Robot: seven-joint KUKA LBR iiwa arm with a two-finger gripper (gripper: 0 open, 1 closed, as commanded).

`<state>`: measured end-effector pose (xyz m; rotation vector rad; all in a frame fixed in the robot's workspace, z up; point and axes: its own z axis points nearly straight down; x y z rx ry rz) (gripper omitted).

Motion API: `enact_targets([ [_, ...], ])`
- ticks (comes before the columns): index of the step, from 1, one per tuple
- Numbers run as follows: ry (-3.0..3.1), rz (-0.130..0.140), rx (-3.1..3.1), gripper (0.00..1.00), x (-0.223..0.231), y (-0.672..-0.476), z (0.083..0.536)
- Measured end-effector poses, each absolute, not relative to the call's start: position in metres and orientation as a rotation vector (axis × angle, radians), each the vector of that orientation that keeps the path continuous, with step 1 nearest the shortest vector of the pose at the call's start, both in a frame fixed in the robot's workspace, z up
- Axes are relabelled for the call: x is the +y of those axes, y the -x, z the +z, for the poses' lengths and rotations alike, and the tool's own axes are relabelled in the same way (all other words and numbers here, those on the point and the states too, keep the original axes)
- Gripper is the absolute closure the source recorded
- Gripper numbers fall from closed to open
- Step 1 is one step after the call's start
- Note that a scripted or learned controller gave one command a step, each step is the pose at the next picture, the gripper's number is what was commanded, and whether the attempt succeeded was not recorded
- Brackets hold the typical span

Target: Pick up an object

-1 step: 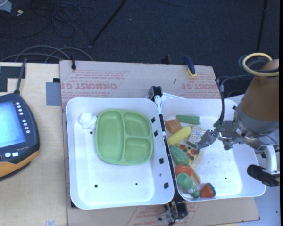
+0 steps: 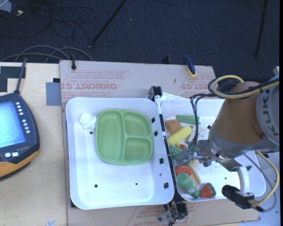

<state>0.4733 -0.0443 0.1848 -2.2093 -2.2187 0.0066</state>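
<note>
A: Status, front of bench first?

B: Right bin (image 2: 254,185) is seen at the lower right, with a heap of toy food packed against its left wall. At the near end, a red piece (image 2: 207,190) and a green cup-like piece (image 2: 184,179) are found. A yellow corn cob (image 2: 178,135) is laid further back at a tilt, an orange block (image 2: 172,125) is beside it, and a green stick (image 2: 187,119) is seen at the far end.

A: Gripper?

B: The gripper (image 2: 194,155) is placed low over the heap, between the corn cob and the green cup-like piece. The jaw state cannot be told (the wrist and orange band (image 2: 238,114) are in front of it). Nothing is seen between the fingers, so no hold can be claimed.

A: Left bin?

B: Left bin (image 2: 113,192) is set just beside the right one, the walls touching. A green divided plate (image 2: 124,136) is laid flat in its far half, three compartments showing. A small white crumpled lump (image 2: 87,120) is seen touching the plate's far-left corner.

A: Further out?

B: A cardboard sheet (image 2: 132,79) is laid under both bins. A handheld pendant (image 2: 9,131) with a lit screen is rested well to the left. Cables are seen on the dark floor beyond (count not told).
</note>
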Motion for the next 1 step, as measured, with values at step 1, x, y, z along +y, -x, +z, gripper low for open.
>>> enact_targets([
  [1, 2.223, 0.006, -2.210, 1.00, -0.0491, -0.4750, 0.1964],
])
